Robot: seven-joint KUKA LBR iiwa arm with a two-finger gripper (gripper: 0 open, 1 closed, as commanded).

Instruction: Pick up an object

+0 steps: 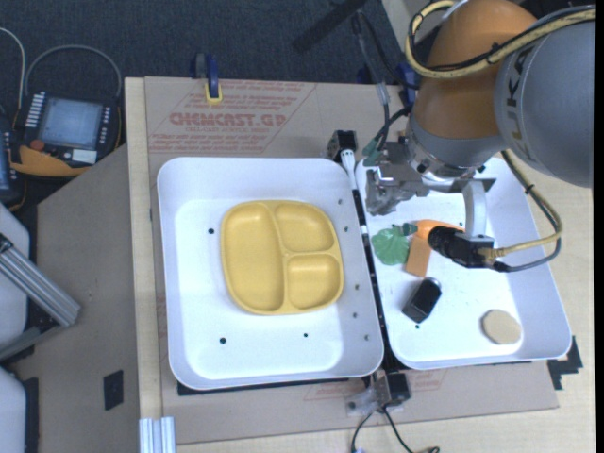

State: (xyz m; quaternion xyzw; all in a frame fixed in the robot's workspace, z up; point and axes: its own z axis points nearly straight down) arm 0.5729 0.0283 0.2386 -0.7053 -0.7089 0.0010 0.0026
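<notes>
Over the right bin (pixel 462 343), close to the edge it shares with the left bin (pixel 179 253), the tool (pixel 385 194) hangs from the grey arm with its orange band. Whether the tool is open or closed cannot be told from this angle, and nothing is seen gripped in it.

Just below the tool in the view lies a crumpled green piece (pixel 388 244), and touching its right side is an orange block (pixel 419 255), partly covered by the robot's own hardware. Further toward the view's bottom, a small black block (pixel 422 299) lies tilted on the white floor, apart from the green and orange pieces. A round tan disc (pixel 501 327) sits near the bin's lower right corner, well apart from the rest.

At the middle of the left bin rests a yellow divided plate (pixel 281 256) with three compartments. Both bins stand on a brown board (pixel 226 116) printed with red lettering, which covers the tabletop.
</notes>
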